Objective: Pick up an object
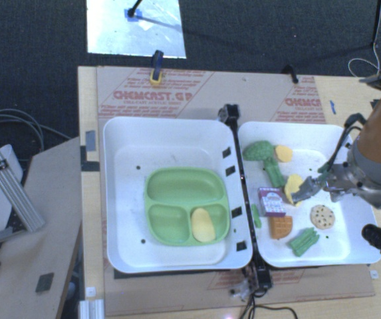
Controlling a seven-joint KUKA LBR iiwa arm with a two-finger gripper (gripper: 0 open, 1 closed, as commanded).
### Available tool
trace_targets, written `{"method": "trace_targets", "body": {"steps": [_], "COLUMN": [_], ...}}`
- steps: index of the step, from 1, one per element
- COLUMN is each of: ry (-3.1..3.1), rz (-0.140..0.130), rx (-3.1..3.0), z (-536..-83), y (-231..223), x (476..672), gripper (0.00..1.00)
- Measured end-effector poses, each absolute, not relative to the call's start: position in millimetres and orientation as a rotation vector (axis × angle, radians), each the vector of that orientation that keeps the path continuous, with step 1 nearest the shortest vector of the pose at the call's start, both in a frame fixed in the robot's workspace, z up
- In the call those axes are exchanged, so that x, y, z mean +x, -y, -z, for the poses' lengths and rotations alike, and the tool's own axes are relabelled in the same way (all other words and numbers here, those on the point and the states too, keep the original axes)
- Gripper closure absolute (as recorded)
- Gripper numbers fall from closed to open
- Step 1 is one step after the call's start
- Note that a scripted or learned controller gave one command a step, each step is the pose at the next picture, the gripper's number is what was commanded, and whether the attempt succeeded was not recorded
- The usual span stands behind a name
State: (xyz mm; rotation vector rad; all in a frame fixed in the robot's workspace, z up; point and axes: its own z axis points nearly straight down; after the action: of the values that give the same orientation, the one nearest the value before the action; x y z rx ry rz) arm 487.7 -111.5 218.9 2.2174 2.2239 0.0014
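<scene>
The right bin (350, 248) holds several toy foods. A green broccoli (264, 157) lies at its back left, with a small yellow round piece (284, 153) beside it. Nearer the front are a purple box (270, 201), an orange waffle piece (280, 227), a cookie (322, 216) and a green vegetable piece (304, 241). A yellow piece (292, 187) lies at the bin's middle. My gripper (305, 190) reaches in from the right, low over the bin, its tip right against the yellow piece's right side. From here, a hold on that piece cannot be made out.
The left bin (120, 178) holds a green divided plate (160, 185) with a yellow toy food (203, 224) in its front right compartment. A black divider with clips (240, 178) runs between the bins. The arm's grey body (380, 155) hangs over the right bin's right side.
</scene>
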Motion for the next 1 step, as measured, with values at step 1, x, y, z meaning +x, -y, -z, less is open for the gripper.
{"method": "trace_targets", "body": {"steps": [1], "ry": [-2.228], "rz": [0.003], "rx": [2.222], "z": [-115.6], "y": [83.9], "x": [485.7], "gripper": [0.00]}}
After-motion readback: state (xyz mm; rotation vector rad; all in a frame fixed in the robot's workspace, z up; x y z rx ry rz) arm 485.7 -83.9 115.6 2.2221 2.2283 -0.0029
